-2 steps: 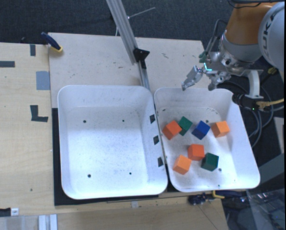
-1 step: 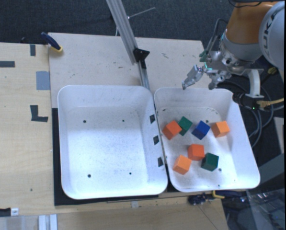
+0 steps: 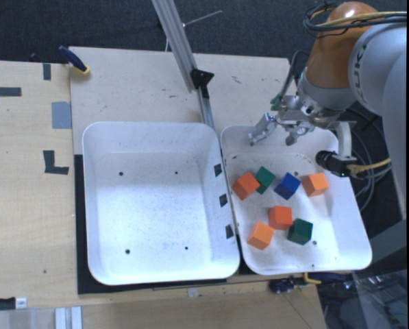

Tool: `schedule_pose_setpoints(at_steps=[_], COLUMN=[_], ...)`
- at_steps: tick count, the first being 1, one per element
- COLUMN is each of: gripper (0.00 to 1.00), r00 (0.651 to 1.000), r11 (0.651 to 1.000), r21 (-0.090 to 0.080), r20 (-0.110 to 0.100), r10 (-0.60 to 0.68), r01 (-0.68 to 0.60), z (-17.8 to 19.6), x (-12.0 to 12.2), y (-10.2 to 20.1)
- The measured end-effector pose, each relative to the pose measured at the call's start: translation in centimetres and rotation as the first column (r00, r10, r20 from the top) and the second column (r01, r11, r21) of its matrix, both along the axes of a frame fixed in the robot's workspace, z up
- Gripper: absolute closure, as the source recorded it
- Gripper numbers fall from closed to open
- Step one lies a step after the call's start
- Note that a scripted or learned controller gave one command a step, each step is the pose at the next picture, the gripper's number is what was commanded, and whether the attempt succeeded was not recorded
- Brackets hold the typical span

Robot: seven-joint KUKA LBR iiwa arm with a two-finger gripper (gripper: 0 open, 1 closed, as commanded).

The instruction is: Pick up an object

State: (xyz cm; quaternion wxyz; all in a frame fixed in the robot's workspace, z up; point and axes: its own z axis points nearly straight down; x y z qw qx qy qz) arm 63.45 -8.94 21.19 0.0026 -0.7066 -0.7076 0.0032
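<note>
camera view: blue cube (image 3: pixel 287 185) cornerwise, diamond-like, no long axis

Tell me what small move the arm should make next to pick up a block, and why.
Probably lower toward the green block. The gripper hangs open over the far end of the right bin with nothing between its fingers, and that block lies nearest, touching an orange block.
</note>
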Motion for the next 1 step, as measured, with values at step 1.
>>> schedule_pose_setpoints(at_steps=[1], gripper=[0.00], r00=[1.000], r11=[1.000], r21=[0.000], r20=[-0.001], r10=[0.000], r01=[0.000], z=[-6.48], x=[-0.40], y=[-0.25])
